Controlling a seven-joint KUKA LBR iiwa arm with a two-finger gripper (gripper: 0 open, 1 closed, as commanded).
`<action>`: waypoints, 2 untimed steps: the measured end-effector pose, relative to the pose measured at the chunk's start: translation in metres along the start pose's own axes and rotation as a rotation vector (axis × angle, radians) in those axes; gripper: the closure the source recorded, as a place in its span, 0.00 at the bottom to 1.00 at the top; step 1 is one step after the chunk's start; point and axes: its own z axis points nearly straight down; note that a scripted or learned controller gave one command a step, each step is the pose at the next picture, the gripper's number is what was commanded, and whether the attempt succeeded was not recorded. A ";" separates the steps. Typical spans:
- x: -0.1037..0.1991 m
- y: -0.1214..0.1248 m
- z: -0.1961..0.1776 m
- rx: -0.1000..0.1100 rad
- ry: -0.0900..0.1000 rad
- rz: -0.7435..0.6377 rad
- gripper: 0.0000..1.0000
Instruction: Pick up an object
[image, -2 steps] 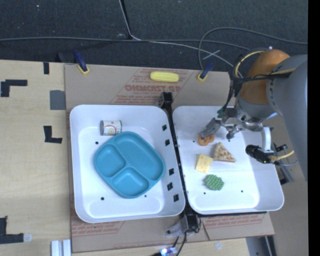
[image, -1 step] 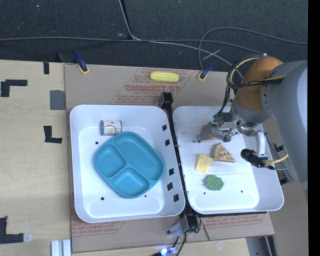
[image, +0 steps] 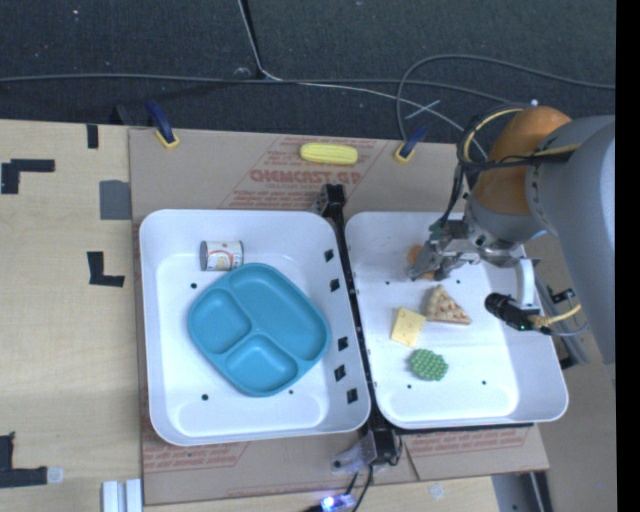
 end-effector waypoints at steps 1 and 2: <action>-0.002 0.000 -0.062 0.001 0.003 0.001 1.00; -0.002 0.002 -0.105 -0.001 0.003 0.001 1.00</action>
